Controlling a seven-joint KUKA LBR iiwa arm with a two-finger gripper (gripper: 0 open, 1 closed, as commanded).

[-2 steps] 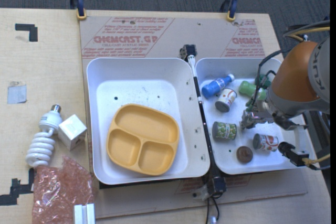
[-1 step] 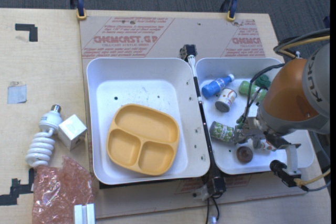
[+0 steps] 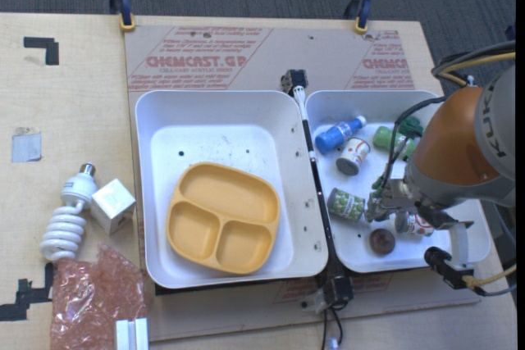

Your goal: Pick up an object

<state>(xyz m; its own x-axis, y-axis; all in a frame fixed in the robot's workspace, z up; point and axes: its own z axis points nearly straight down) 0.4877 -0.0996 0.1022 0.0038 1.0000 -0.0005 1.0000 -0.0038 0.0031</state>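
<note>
Overhead | bench (image 3: 74, 102): tan board, grey carpet beyond | left bin (image 3: 156, 201): yellow divided tray (image 3: 223, 217) | right bin (image 3: 361, 258): blue bottle (image 3: 335, 134), green can (image 3: 347, 204), brown disc (image 3: 381, 240) | gripper (image 3: 392, 205): low beside can, grip unreadable

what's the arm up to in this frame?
The KUKA arm reaches in from the right over the right bin, which holds a blue bottle, a small white can, a green labelled can, a brown round piece and a green item. Its gripper is low among them; no grasp is visible. The left bin holds a yellow divided tray.
</note>
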